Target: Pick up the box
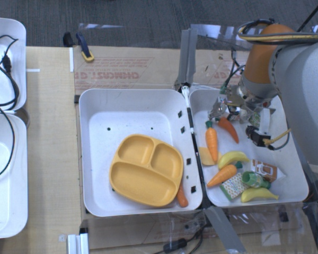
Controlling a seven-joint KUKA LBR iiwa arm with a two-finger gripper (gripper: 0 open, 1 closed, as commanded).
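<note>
We see the grey arm (302,89) reaching in from the right, its orange band (265,54) above the wrist, and the tool (226,110) lowered into the upper part of the right bin (294,157). The tool sits just above a reddish-orange carrot (229,129) that lies at a slant beneath it; whether the tool is released or clenched we cannot tell, since its tips are lost among cables and metal parts, and we see nothing clearly gripped. The box (264,170), a small orange and white carton, lies near the right wall of the right bin, low in the view and well apart from the tool. Beside it to the left is a small green object (251,179), and just below that a yellow banana (259,195) lies along the bin's lower edge. A second banana (233,158) curves across the middle of the bin, with an orange carrot (222,175) slanting under it and a flat green patterned packet (233,186) touching that carrot's lower side. Another orange carrot (212,142) stands nearly upright along the left side, beside a pale yellow wedge (204,155). The left bin (95,142) carries a yellow divided plate (147,169), with a small orange carrot (182,198) just at its lower right rim. Both bins rest on the counter (47,142).
</note>
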